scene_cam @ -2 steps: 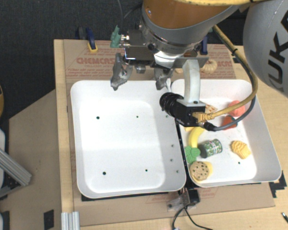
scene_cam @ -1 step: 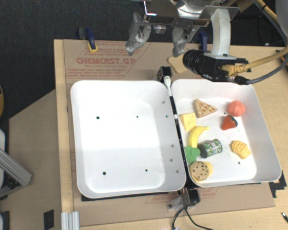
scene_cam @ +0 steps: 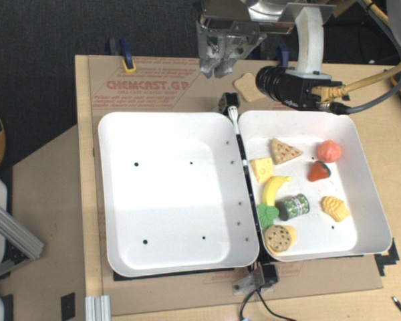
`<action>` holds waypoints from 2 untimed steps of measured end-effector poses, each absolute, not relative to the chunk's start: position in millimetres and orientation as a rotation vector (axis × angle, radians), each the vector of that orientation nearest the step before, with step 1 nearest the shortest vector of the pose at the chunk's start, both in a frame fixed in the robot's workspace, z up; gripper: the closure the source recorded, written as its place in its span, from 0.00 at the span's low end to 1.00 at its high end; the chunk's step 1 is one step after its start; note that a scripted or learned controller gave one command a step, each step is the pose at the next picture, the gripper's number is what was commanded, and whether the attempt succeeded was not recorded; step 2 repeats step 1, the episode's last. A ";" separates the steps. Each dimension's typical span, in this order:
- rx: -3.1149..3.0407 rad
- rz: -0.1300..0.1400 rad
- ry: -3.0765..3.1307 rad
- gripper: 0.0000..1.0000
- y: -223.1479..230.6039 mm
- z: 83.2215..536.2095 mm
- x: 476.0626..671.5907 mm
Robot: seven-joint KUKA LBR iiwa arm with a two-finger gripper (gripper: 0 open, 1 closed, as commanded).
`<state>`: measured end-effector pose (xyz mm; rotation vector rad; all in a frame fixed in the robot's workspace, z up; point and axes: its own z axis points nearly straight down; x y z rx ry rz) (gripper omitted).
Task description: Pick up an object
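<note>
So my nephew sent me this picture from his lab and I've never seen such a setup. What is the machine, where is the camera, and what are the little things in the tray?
The camera is fixed above a bench and looks down at a slant. At the top hangs the end of a robot arm; its gripper hovers above the brown board behind the bins, and I see nothing held in it. Below lie two shallow white bins side by side. The left bin has bare white floor with a few dark dots. The right bin holds toy food: a pizza slice, a cheese block, a banana, a small can, a cookie, a strawberry and a pinkish-red ball. The arm is meant to pick one up.
</note>
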<state>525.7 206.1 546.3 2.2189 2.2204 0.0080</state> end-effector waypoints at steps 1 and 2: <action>2.223 -0.030 2.231 1.00 225.4 390.7 475.5; 2.223 -0.030 2.231 1.00 225.4 390.7 475.5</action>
